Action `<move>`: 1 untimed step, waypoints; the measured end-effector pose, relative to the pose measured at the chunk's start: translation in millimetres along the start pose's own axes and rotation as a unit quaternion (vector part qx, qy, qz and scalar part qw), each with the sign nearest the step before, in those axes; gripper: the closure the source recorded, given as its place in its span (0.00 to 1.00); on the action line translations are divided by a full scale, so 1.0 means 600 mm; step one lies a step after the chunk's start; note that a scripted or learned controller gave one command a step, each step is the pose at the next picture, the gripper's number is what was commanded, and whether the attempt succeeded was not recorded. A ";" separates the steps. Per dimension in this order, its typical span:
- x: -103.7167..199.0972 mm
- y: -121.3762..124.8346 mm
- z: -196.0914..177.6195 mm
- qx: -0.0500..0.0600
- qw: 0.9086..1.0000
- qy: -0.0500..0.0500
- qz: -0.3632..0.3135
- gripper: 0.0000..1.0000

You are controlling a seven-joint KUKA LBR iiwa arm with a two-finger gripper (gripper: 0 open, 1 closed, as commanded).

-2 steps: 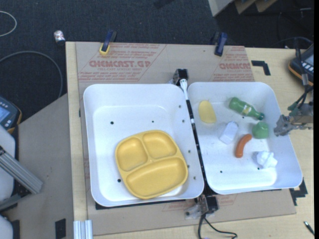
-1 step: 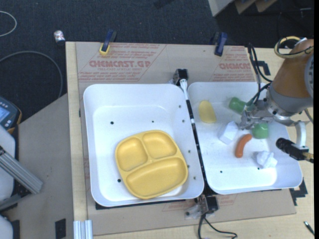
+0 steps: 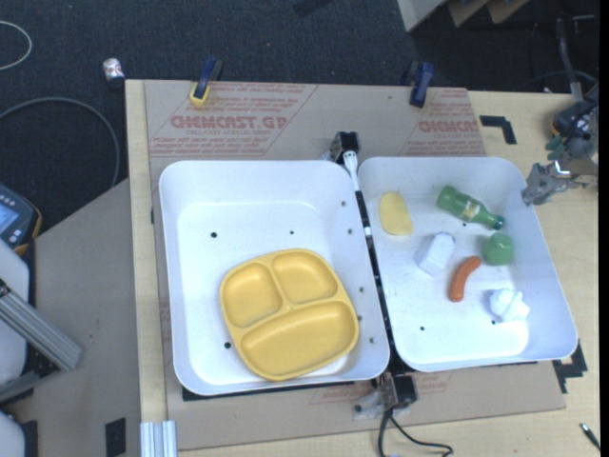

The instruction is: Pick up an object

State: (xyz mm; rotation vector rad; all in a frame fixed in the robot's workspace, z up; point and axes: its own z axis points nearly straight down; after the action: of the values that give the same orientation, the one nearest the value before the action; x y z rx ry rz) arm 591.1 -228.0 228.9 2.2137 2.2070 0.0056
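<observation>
The gripper point(image 3: 547, 181) sits at the right edge of the view, just outside the upper right corner of the right bin point(image 3: 542, 336), above the desk point(image 3: 285, 112); whether it is wide or narrow cannot be told, and nothing shows in it. In the right bin lie a pale yellow oval piece point(image 3: 396, 213), a green bottle point(image 3: 468, 208) on its side, a green rounded object point(image 3: 497, 248), an orange sausage point(image 3: 463, 278) and two white objects point(image 3: 437, 253) point(image 3: 506, 304). The left bin point(image 3: 190, 198) holds a yellow divided tray point(image 3: 288, 313) with three compartments near its front.
</observation>
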 end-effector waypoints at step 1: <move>0.050 0.074 0.202 0.009 1.000 0.006 -0.003 1.00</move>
State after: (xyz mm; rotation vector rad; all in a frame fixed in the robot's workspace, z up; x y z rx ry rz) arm 637.0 -199.3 108.3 2.2204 2.2287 -0.0015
